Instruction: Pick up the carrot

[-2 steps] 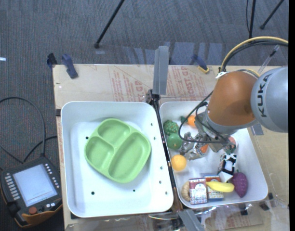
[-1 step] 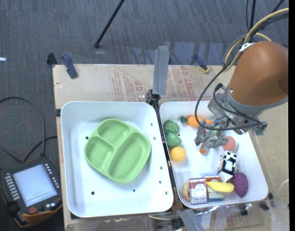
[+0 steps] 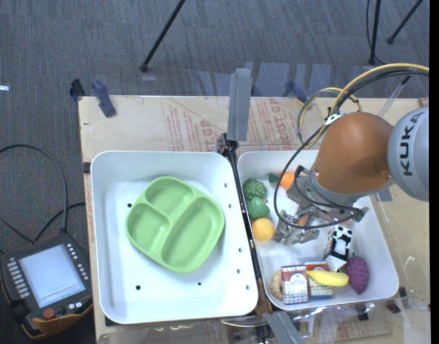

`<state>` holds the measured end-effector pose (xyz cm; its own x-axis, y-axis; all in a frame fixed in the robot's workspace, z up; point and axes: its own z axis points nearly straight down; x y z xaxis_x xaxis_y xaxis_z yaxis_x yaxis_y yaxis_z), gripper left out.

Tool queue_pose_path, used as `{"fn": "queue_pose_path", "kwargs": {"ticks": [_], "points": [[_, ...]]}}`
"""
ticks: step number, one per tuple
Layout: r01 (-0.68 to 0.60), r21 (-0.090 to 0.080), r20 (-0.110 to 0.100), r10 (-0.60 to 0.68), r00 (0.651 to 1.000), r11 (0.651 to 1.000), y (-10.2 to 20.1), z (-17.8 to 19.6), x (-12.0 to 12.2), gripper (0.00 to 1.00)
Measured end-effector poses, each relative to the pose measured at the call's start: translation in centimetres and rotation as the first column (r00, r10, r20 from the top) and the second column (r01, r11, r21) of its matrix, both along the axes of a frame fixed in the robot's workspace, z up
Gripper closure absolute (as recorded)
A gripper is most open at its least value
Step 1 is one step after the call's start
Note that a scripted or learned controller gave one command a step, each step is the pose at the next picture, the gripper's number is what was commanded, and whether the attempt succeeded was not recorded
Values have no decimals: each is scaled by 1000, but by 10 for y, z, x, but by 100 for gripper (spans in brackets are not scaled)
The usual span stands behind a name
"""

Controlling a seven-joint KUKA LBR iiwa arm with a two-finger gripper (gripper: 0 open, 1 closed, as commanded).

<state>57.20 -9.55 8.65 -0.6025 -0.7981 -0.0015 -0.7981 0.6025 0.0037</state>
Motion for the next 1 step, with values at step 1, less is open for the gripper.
{"fn": "queue_pose_path", "kwargs": {"ticks": [1], "points": [[-268,-6,15,268,963,963,-89,225,25,100]]}}
